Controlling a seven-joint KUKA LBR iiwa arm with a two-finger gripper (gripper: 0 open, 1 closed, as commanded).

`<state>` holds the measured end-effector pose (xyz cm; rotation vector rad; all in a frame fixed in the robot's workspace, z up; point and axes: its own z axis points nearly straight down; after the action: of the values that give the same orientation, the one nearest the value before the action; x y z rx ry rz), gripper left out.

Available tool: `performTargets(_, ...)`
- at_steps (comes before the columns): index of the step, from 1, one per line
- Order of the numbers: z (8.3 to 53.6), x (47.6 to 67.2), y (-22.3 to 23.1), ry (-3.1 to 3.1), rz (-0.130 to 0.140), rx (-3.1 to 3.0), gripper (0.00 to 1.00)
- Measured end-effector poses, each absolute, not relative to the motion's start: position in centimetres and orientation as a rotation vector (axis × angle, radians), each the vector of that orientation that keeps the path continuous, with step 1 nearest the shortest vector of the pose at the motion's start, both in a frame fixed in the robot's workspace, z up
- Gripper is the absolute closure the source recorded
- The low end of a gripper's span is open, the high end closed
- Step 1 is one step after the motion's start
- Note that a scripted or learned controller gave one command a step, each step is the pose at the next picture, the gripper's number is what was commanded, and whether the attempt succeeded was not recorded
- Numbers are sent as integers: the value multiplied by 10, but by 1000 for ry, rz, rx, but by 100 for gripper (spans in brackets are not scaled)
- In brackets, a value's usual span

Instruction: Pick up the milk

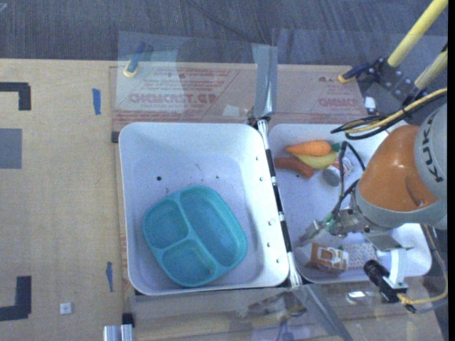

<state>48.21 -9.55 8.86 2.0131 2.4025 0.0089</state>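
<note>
The milk (329, 258), a small brown-and-white carton, lay on its side on the floor of the right bin (419, 260), near the front wall, not yet lifted. We saw nothing between the fingers, so we judged the pick as not yet made: the approach looked well advanced, while the closing and the lift remained to be done. The gripper (318, 230) hung just above the carton, at about eleven o'clock from it, with its thin metal fingers (311, 231) reaching toward nine o'clock; we could not tell whether they stood spread or pressed together, nor whether they touched the carton. The arm (394, 172), grey with its orange band, filled the bin's three o'clock side. At twelve o'clock from the carton, near the back wall, lay an orange carrot (311, 148), with a yellow piece and a reddish one beside it. At nine o'clock, the left bin (178, 148) held a teal divided plate (193, 235).
</note>
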Motion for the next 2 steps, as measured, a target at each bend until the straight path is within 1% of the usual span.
performTargets(1, 107, 479, -142, 2508, 1, 1888, 0)
performTargets(2, 123, 480, -99, 2762, 2, 1495, 0)
